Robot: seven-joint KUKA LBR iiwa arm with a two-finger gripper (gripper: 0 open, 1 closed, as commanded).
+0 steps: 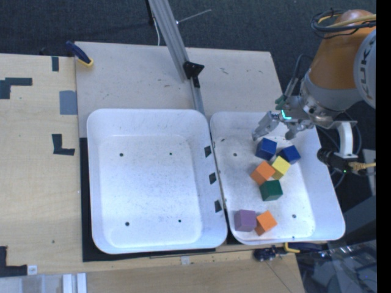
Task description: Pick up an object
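Observation:
The right bin (pixel 305 221) holds several small blocks. A blue block (pixel 266 148) lies nearest the gripper, with a second blue block (pixel 291 154) to its right. Below them sit a yellow block (pixel 281 165), an orange block (pixel 263 172) and a dark green block (pixel 270 190). Near the bin's front lie a purple block (pixel 245 220) and another orange block (pixel 266 222). My gripper (pixel 280 129) hovers just above the two blue blocks, its fingers spread open with nothing between them.
The left bin (pixel 98 127) sits beside the right one, with black clips along the shared wall. A grey metal bar (pixel 172 32) slants in from the top toward the bins' back edge. A blue-and-yellow tool (pixel 79 54) lies at the bench's far left corner.

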